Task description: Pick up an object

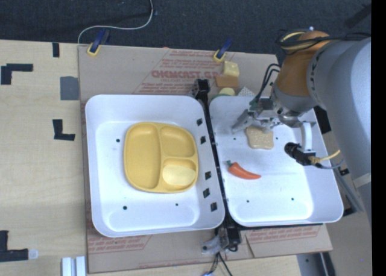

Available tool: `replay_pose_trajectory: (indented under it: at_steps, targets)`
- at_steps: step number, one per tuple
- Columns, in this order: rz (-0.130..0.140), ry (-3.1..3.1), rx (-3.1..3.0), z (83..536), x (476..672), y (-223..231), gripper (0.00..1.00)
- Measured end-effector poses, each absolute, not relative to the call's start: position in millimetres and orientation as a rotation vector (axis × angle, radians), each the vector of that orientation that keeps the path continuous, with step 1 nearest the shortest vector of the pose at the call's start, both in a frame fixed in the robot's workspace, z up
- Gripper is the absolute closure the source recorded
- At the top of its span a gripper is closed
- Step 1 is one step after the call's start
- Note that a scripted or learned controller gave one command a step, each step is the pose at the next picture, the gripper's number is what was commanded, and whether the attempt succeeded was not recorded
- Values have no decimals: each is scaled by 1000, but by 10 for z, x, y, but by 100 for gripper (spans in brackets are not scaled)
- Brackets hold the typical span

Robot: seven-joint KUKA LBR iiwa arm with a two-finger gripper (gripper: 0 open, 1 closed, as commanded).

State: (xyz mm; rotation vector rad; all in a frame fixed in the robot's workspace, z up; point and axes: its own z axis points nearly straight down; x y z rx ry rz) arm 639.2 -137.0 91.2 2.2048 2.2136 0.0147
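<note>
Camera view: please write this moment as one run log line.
hand over right bin | above beige piece | carrot untouched | grasp unconfirmed

- Left bin [102, 166]: white.
- Divided plate [160, 155]: yellow, with a paler yellow piece [179, 173].
- Right bin [289, 202]: white.
- Carrot [243, 172]: orange-red.
- Flat piece [260, 139]: tan.
- Arm [338, 82]: grey, orange band.
- Bench board [120, 76]: brown, red print.

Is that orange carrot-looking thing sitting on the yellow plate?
No, the orange carrot lies on the floor of the right bin, while the yellow plate sits in the left bin.
</note>
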Motion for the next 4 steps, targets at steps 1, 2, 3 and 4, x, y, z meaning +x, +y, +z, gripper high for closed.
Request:
replay_pose_trajectory:
  at_steps: [1,2,3,4]
  targets:
    - [16,2216,2205,912,6325,-1424,0]
    - [13,2211,2205,914,6154,-1399,0]
    - [12,2212,2208,1013,6155,-1401,100]
    - [11,2213,2209,1007,6151,-1401,0]
